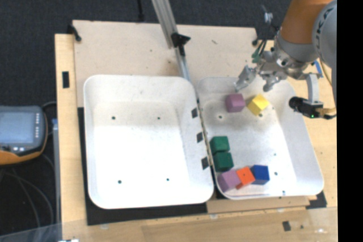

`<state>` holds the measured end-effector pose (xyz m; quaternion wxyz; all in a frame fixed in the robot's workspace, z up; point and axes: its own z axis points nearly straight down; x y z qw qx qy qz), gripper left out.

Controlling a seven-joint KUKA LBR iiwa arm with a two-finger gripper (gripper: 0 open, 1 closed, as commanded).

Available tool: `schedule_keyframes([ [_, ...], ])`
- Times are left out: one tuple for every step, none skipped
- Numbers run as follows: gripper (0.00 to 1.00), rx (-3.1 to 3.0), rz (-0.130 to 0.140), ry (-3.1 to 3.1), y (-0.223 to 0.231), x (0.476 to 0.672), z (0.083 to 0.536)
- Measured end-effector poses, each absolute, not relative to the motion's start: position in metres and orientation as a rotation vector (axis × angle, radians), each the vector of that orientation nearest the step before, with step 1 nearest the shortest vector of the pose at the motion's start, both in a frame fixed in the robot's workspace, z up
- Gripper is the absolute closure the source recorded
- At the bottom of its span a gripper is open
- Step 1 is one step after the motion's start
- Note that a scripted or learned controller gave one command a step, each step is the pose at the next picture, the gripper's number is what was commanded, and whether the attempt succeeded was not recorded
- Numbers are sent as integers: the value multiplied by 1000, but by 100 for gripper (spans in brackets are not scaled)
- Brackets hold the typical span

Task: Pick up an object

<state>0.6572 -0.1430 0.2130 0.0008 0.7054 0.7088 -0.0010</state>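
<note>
- Gripper (pixel 256 81): fingers spread apart, holding nothing, above the right bin (pixel 295 147) toward its 12 o'clock rim.
- Yellow block (pixel 258 104): at 6 o'clock of the gripper, beside the pink block (pixel 235 102) at its 9 o'clock.
- Advice: descend centred, fingers clearing the pink block.
- Orientation: roughly cubic, no clear long axis, corners turned diagonally.

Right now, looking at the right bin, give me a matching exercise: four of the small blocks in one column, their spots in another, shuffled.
Blocks:
1. yellow cube
2. blue cube
3. green blocks
4. orange cube

Spots:
A. against the bin's left wall
B. between a purple and a blue block
C. nearest the gripper, beside a purple block
D. right end of the front row

Pairs: 1-C, 2-D, 3-A, 4-B
</note>
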Motion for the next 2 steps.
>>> schedule_keyframes([
  [0, 2214, 5, 2223, -130, 679, 233],
  [0, 2222, -1, 2220, -139, 654, 249],
])
